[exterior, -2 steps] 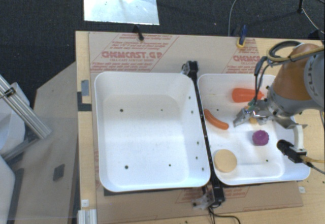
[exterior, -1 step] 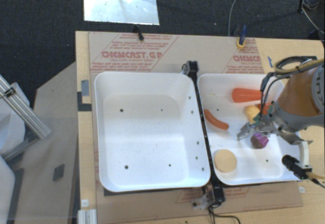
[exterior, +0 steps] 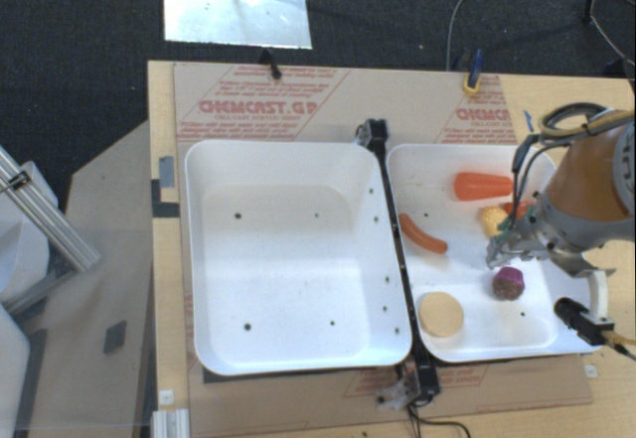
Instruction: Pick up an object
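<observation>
Nearest you, at the front edge of the table [exterior: 298, 406], a small dark clamp or connector [exterior: 422, 384] sits where the two bins meet, too small to make out. Just behind it, in the right bin [exterior: 497, 347], you see a round, flat tan disc [exterior: 440, 314] near the front left corner, and to its right a small dark purple, knobbly round object [exterior: 508, 283]. The tool [exterior: 509, 249] hangs just above and behind that purple piece, close to it, but you cannot tell whether it touches it, how far its fingers are spread, or whether it has hold of anything; metal parts and cables blur together there. A yellow object [exterior: 493, 219] is half hidden behind the tool, so its shape is unclear. Left of it lies a slim red-orange sausage shape [exterior: 423, 234], its long axis running from back left to front right. Farther back, an orange carrot-like piece [exterior: 484, 187] lies across the bin, blunt end to the left, its right end cut off by the arm [exterior: 586, 190]. The left bin [exterior: 288, 257] is smooth white plastic with a few dark dots. Behind both, protective paper with red lettering [exterior: 260, 107] covers the table.
</observation>
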You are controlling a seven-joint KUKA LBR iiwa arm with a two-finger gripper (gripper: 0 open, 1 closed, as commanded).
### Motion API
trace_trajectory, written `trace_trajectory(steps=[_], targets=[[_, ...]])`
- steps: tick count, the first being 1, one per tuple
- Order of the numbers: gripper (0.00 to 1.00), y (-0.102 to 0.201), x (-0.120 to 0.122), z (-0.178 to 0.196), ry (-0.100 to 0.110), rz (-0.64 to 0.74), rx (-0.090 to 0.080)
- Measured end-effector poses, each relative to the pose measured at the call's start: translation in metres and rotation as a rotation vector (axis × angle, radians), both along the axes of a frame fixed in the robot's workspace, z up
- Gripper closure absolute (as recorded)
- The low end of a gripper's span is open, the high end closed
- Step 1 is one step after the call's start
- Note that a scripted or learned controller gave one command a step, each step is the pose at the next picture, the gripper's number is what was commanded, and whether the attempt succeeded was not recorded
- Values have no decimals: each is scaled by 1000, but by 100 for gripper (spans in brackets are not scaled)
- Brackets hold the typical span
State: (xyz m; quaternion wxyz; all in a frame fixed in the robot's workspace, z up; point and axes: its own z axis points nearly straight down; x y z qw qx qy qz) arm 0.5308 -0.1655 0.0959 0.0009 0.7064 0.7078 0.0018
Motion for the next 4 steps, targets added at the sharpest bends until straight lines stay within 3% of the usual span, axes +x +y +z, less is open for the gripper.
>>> trace_trajectory(steps=[1,2,3,4], targets=[[0,0,0,0,0,0,0],[0,0,-10,-12,3,-1,-1],[100,1,-9,0,0,1,0],[100,-4,111,-10,8,10,-3]])
